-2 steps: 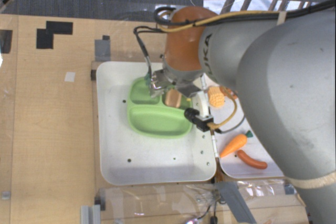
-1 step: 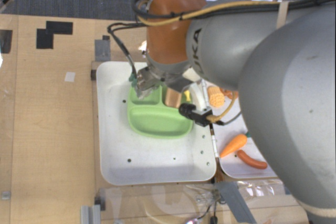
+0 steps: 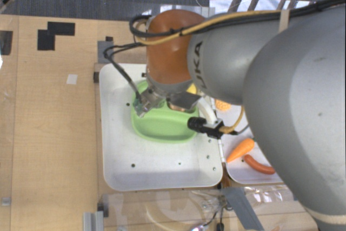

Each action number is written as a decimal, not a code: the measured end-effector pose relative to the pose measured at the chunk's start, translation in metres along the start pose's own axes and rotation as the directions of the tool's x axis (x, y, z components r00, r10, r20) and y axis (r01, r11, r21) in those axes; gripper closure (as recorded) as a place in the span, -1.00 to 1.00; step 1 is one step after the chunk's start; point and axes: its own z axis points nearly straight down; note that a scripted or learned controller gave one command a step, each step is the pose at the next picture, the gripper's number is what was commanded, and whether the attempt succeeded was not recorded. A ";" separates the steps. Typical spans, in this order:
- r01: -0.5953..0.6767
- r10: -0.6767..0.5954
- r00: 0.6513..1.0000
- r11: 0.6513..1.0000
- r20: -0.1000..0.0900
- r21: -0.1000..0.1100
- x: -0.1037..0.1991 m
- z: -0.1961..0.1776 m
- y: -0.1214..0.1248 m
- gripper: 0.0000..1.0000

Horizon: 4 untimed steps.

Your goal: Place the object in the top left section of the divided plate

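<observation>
Nearest the camera, the grey KUKA arm (image 3: 281, 105) fills the right half of the view, entering from 3 o'clock and reaching toward the centre. Its orange band (image 3: 168, 46) sits above the wrist, directly over the left white bin (image 3: 157, 176). Black and yellow cables (image 3: 162, 35) loop around the band and run back along the arm toward 2 o'clock. Below the band, the gripper (image 3: 162, 101) hangs over the green divided plate (image 3: 162, 127), which lies in the upper middle of the left bin. The wrist hides the gripper's fingers, so it cannot be told how far apart they stand or whether anything is held between them. The plate's near rim, toward 6 o'clock, is visible; its far part, toward 12 o'clock, is covered by the wrist, so its sections cannot be distinguished. A small brownish patch (image 3: 177, 106) shows just under the wrist at the plate's 1 o'clock edge; what it is cannot be told. In the right white bin (image 3: 238, 173), at 4 o'clock from the plate, an orange carrot-shaped item (image 3: 240, 150) lies tilted, with a red sausage-shaped item (image 3: 258, 165) just beside it toward 5 o'clock. An orange item (image 3: 223, 105) is partly visible at the arm's edge, at 12 o'clock from the carrot-shaped item. Both bins rest on the wooden bench (image 3: 48, 132).
</observation>
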 end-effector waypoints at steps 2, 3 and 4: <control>-0.452 0.452 0.892 0.892 0.001 0.001 0.056 -0.054 -0.048 1.00; -0.237 0.237 0.971 0.971 0.002 -0.002 0.035 -0.154 -0.025 1.00; -0.503 0.503 0.864 0.864 0.002 0.000 0.047 -0.169 -0.040 1.00</control>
